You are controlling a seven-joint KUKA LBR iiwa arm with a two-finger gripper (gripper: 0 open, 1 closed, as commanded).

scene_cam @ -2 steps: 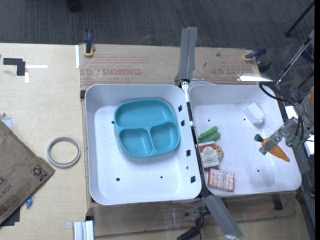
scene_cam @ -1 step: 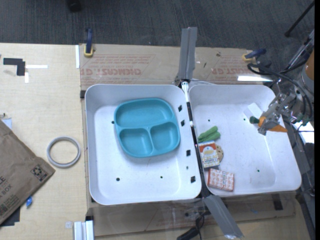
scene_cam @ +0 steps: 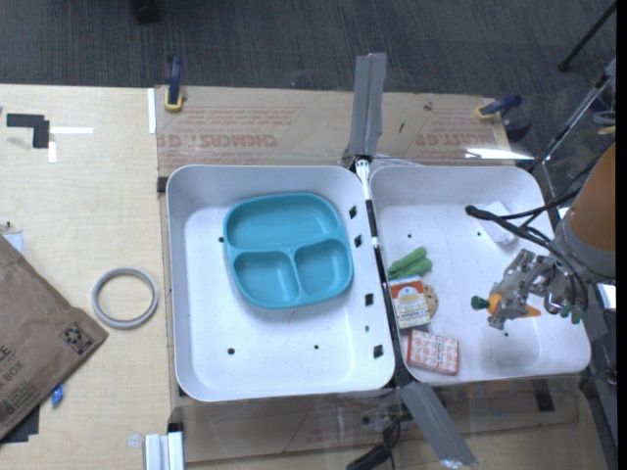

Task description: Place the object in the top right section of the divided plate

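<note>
A teal divided plate (scene_cam: 284, 225) lies in the left bin (scene_cam: 196, 360), with one wide section at the back and two smaller ones in front. All its sections look bare. In the right bin (scene_cam: 460, 194), an orange toy carrot (scene_cam: 530, 310) with a green tip lies near the right wall. My gripper (scene_cam: 511, 297) is down on top of the carrot, covering its middle. The view does not show whether the carrot is gripped.
The right bin also holds a green pea pod (scene_cam: 409, 262), a round-printed snack packet (scene_cam: 412, 304) and a red checkered packet (scene_cam: 433, 352) along its left side. Black cables (scene_cam: 500, 218) trail from the arm. A tape roll (scene_cam: 124, 296) and a cardboard box (scene_cam: 34, 341) lie on the bench at left.
</note>
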